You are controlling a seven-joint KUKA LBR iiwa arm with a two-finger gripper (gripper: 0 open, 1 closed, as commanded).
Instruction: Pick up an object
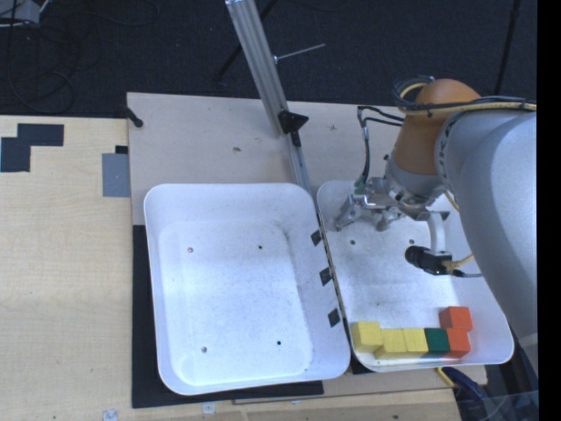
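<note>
End effector (pixel 379 207) hovers at right bin (pixel 377 261) far edge; you cannot tell finger state. Blocks (pixel 412 336) cluster at bin's near edge, well apart. Reposition before grasp.

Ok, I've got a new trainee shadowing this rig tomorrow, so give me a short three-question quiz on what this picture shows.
1. True or false: the blocks lie in the left bin.
2. Multiple choice: where in the right bin do the blocks sit? A) far edge B) middle C) near edge
3. Which colours are the blocks, going from left to right along the row?

Key
1. False. They lie in the right bin.
2. C. The row runs along the near edge, away from the gripper, which is over the far end of that bin.
3. Yellow blocks, then a green block, then orange-red blocks at the right end.
</note>
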